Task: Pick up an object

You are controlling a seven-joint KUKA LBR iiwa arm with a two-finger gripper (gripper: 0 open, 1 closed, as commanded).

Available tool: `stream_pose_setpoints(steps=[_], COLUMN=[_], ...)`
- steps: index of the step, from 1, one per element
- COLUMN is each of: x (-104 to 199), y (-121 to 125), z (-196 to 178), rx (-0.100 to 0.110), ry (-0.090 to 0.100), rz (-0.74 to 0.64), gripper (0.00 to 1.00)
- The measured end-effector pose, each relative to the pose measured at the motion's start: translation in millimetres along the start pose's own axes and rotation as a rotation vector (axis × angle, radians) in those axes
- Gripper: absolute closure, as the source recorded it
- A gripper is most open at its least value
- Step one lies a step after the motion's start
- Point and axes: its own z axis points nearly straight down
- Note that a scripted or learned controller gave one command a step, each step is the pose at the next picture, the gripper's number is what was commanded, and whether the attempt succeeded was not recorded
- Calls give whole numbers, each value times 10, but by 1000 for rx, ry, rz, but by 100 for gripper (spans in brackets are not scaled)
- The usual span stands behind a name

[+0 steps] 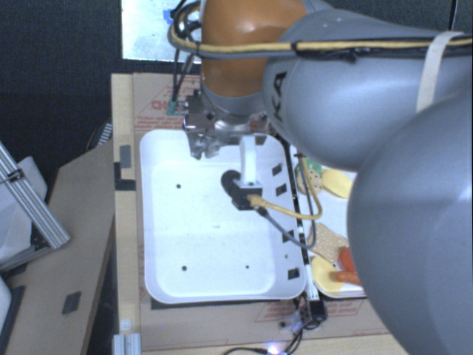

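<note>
Hovering above the far rim of the left bin (pixel 192 228), the end effector (pixel 201 140) is pointing down toward the bin's upper corner. How far open it is cannot be told from this angle, and nothing is seen in its grasp.

Directly above it, the orange band (pixel 247 21) of the wrist is facing the camera. The grey arm (pixel 355 95) is reaching in from the right and covering most of the right bin (pixel 334 211).

The left bin's white floor is showing a few small dark dots (pixel 184 267), spaced well apart.

Candidate objects are all lying in the right bin, well apart from the end effector:
- a yellow object (pixel 336 183) is sitting toward the far part of the visible strip, near the wall between the two bins;
- a tan speckled object (pixel 329 237) is lying nearer the camera;
- an orange-red object (pixel 347 268) is lying just beside the tan one, at the arm's edge and partly hidden by it;
- a pale yellow object (pixel 325 276) is resting against the bin's near rim, touching the orange-red one.

Both bins are sitting side by side on the brown tabletop (pixel 124 228). An aluminium rail (pixel 29 205) is leaning at the left edge of the view.
</note>
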Motion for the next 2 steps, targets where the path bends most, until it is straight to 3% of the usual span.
stream_pose_setpoints(steps=[1,2], x=[-6,-103], y=[-701,-945], z=[-1337,-2443], rx=[-5,-6], ry=[5,4], rz=[-1,1], gripper=[100,100])
